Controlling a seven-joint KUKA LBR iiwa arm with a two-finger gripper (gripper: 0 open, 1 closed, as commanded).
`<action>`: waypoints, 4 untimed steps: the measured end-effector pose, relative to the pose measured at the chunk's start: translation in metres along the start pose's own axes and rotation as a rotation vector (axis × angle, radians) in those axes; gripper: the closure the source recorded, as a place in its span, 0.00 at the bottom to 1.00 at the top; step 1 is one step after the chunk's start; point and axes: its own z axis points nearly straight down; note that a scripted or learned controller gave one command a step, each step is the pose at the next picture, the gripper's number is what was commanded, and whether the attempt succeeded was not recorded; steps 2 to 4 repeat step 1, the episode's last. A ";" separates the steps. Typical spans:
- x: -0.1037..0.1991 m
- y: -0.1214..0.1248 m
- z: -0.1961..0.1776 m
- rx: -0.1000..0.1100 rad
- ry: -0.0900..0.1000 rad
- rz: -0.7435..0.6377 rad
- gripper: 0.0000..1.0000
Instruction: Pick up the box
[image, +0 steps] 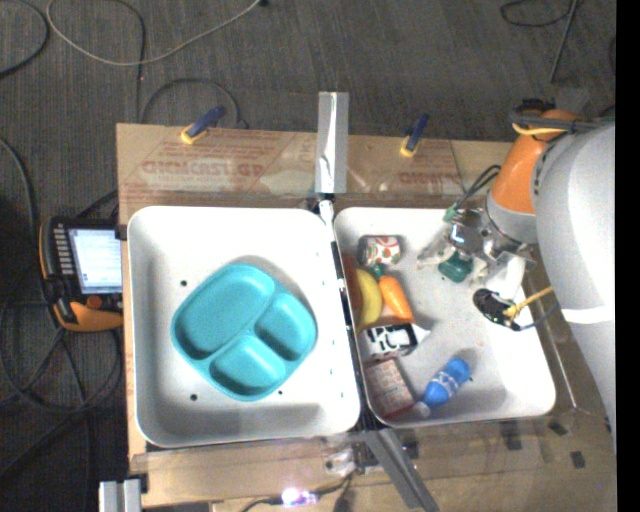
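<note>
Grey arm (585, 230) looms closest, its hand (462, 252) low at the right bin's (535, 400) two o'clock; whether it is apart or together I cannot tell. From the hand, the box (386, 386) lies flat at seven o'clock, against the bin wall, a blue bottle (445, 381) just beside. It looks like light, stiff cardboard, probably best pinched across its narrow sides. The bin floor looks smooth and crowded.

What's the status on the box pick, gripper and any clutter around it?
Gripper low in right bin, upper area, nothing seen held. Box flat at bin's lower left, untouched. Blue bottle beside it, carrot and banana above.
</note>
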 end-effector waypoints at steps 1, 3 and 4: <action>0.004 0.040 0.000 0.026 0.010 -0.038 0.00; 0.004 0.040 0.000 0.026 0.010 -0.038 0.00; 0.004 0.040 0.000 0.026 0.010 -0.038 0.00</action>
